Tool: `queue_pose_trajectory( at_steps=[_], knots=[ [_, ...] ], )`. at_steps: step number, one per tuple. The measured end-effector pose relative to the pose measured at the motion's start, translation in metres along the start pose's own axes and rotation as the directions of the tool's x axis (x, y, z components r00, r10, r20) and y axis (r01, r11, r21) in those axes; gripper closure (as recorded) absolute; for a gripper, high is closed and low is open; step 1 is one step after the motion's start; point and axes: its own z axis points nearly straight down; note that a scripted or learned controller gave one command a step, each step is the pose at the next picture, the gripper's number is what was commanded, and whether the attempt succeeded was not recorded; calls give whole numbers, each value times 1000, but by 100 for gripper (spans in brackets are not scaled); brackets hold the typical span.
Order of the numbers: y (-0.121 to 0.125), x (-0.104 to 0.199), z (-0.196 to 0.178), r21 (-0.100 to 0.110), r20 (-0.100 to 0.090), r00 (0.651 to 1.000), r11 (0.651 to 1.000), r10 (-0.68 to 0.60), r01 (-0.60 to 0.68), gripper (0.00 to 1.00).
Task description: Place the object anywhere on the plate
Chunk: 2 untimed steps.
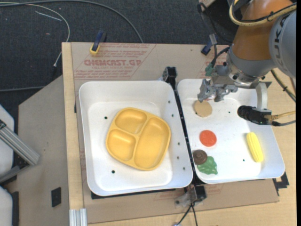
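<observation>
Right bin (pixel 268 166): the gripper (pixel 210 97) hangs over the far left corner, directly above a tan round cookie (pixel 203 109) lying flat on the bin floor. The fingers (pixel 206 94) point down at the cookie's far edge; whether they touch it, or stand apart or together, cannot be told. Toward the near edge lie a red disc (pixel 208 138), a brown piece (pixel 200 156) and a green piece (pixel 208 166); a yellow corn cob (pixel 255 146) lies by the right edge. Left bin (pixel 94 173): the yellow divided plate (pixel 138 138) sits at its centre.
</observation>
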Motion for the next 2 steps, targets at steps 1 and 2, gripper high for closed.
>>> queue_pose_trajectory(
  at_steps=[1, 2],
  knots=[
    [-15, 60, 7, 3, 0, 1000, 1000, 0, 0, 100],
    [-19, 117, 4, 0, 0, 1000, 1000, 0, 0, 100]
  ],
)
